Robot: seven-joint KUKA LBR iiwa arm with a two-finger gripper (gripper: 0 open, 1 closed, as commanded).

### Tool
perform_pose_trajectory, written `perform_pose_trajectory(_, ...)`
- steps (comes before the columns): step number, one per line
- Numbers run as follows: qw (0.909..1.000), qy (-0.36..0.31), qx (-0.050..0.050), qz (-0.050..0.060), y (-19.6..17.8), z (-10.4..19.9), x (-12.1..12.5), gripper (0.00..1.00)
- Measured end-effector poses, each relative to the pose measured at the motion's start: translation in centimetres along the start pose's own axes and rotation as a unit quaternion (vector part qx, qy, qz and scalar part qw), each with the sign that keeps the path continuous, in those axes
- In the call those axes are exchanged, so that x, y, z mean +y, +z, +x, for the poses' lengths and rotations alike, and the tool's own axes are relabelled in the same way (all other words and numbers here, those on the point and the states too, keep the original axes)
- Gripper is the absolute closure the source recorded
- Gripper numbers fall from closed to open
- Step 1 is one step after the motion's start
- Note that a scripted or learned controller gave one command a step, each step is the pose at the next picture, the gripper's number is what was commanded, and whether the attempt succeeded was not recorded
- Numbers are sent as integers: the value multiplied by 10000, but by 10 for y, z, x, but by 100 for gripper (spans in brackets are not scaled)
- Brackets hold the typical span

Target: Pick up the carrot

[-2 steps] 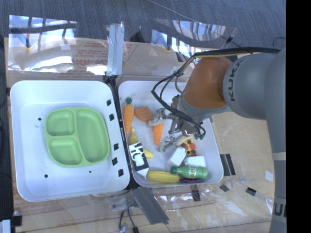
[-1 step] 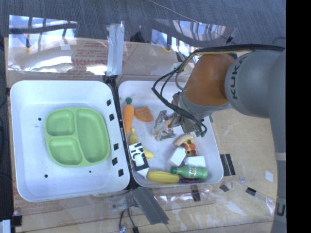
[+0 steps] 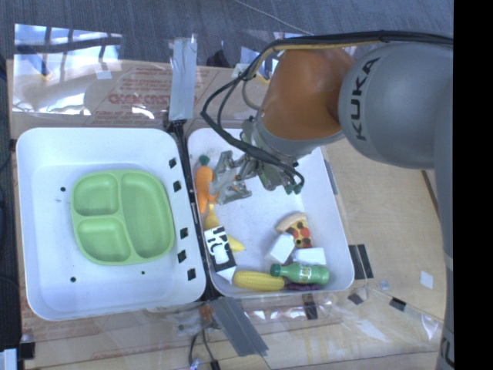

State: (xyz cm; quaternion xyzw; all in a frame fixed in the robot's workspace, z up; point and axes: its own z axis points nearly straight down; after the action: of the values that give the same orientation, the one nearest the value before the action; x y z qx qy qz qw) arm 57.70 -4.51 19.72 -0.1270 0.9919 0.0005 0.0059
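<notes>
The orange carrot (image 3: 203, 185) with a green top lies against the left wall of the right bin (image 3: 258, 230), pointing toward the near side. My gripper (image 3: 228, 180) hangs just to the right of it, low over the bin floor. Its metal fingers (image 3: 223, 168) stand a little apart with nothing between them. The grey arm with its orange band comes in from the upper right and covers the far part of the bin.
The left bin (image 3: 38, 206) holds a green divided plate (image 3: 122, 216). Near the front of the right bin lie a yellow corn cob (image 3: 258, 280), a green bottle (image 3: 302, 274), a pizza slice (image 3: 293, 225) and a white block (image 3: 281, 247).
</notes>
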Motion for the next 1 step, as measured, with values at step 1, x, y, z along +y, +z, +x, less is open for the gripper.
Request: perform_pose_trajectory(1,10000,27,44,-3,4,3,-3,0)
